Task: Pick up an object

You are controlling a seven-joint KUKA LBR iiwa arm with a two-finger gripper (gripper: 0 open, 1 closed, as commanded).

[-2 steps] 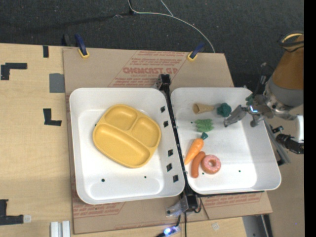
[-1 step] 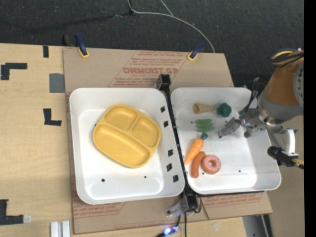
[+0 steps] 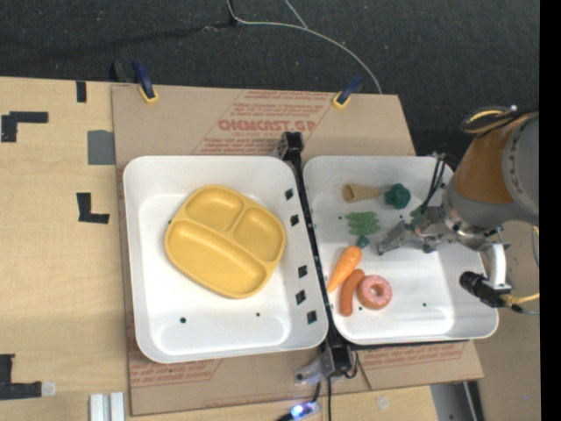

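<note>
The right bin (image 3: 412, 318) holds several toy foods: an ice cream cone with a green scoop (image 3: 377, 193), a green leafy piece (image 3: 362, 224), an orange carrot (image 3: 344, 267), a red sausage (image 3: 351, 291) and a pink donut (image 3: 377, 291). My gripper (image 3: 392, 239) hangs over the middle of this bin, reaching in from the right, just right of the leafy piece and above the donut. Nothing shows between its fingertips.
The left bin (image 3: 145, 235) holds a yellow divided plate (image 3: 226, 239). A black divider (image 3: 301, 226) runs between the bins. Both bins rest on brown cardboard (image 3: 254, 125) clamped at the far edge. The arm's grey body (image 3: 495, 178) stands over the right bin's right rim.
</note>
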